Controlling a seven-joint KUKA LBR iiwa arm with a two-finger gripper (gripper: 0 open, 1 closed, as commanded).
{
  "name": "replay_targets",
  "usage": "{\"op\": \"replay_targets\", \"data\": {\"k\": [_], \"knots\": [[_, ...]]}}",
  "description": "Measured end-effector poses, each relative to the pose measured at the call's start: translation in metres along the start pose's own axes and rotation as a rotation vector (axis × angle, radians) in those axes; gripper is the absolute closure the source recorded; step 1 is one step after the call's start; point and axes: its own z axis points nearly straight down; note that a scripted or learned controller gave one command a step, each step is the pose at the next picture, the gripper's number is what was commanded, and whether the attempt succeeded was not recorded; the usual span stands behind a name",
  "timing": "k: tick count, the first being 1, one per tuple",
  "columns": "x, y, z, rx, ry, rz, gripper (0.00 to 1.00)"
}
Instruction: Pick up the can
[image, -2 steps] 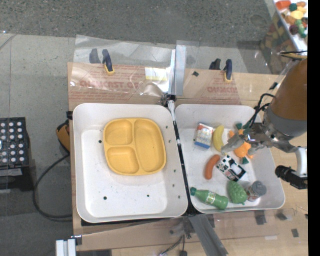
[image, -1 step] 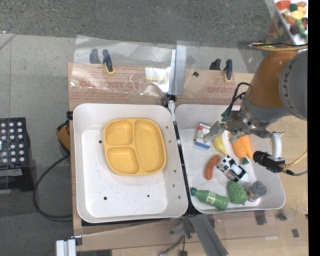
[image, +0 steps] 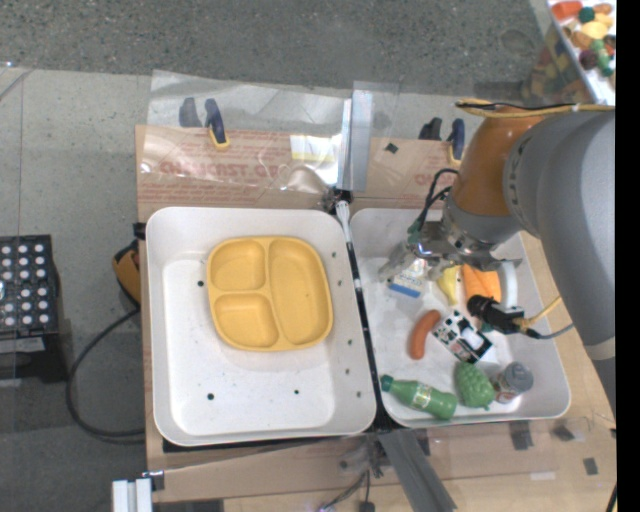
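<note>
Camera view is showing me the can (image: 515, 380) sitting in the near right corner of the right bin (image: 390, 345), touching or almost touching a green toy (image: 473, 386), with a green bottle (image: 420, 397) lying along the near wall just beyond that. The gripper (image: 410, 262) is hanging at the far end of the same bin, well apart from the can, low over a blue-and-white packet (image: 405, 288). The wrist is blocking my look at it, so I cannot tell whether it is open or closed, and I am seeing nothing held in it.

I am worrying about three things. First, the gripper is sitting over the wrong item; if the program is closing here, it is taking the packet or nothing at all. Second, the way to the can is running over a sausage (image: 422, 333) and a black-and-white block (image: 462, 336), so a low pass is risking shoving them into the can and tipping it. Third, the can is being crowded by the bin wall on two sides and the toy on another; a descent there is likely landing on the rim or the toy, or squeezing the round side so the can is squirting out. I am judging a higher approach from above as the safer line. The plate (image: 270, 292) in the left bin (image: 180, 380) is playing no part.
</note>
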Motion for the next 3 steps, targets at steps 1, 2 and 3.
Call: {"op": "replay_targets", "data": {"k": [1, 2, 3], "knots": [[-0.023, -0.076, 0.001, 0.002, 0.001, 0.126, 0.0], [-0.083, -0.11, -0.055, 0.002, 0.001, 0.177, 0.0], [-0.014, -0.072, 0.0, 0.001, 0.004, 0.301, 0.0]]}}
